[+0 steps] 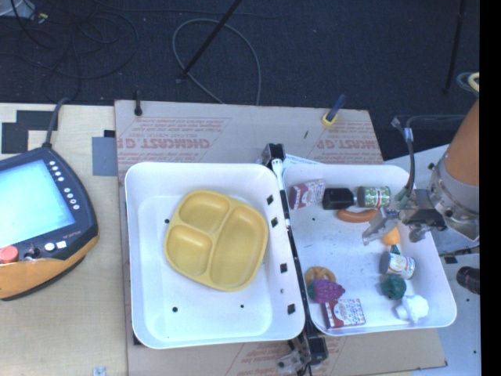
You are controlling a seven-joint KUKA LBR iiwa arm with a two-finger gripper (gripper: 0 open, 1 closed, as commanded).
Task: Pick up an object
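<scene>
My gripper (397,229) hangs low over the right side of the right bin (356,247), fingers spread open. A small orange piece (391,237) shows between the fingertips; I cannot tell whether they touch it. Just left of the gripper lies an orange carrot-like piece (354,215). Behind it are a green-labelled can (374,197), a black block (337,198) and a white and red packet (306,193). In front of the gripper stand a small jar (401,265) and a green lump (394,287).
The right bin's front holds a brown pretzel (319,275), purple grapes (327,291), a red and white carton (344,312) and a white lump (412,309). A yellow divided plate (217,238) lies in the left bin (149,288). A teach pendant (39,218) sits far left.
</scene>
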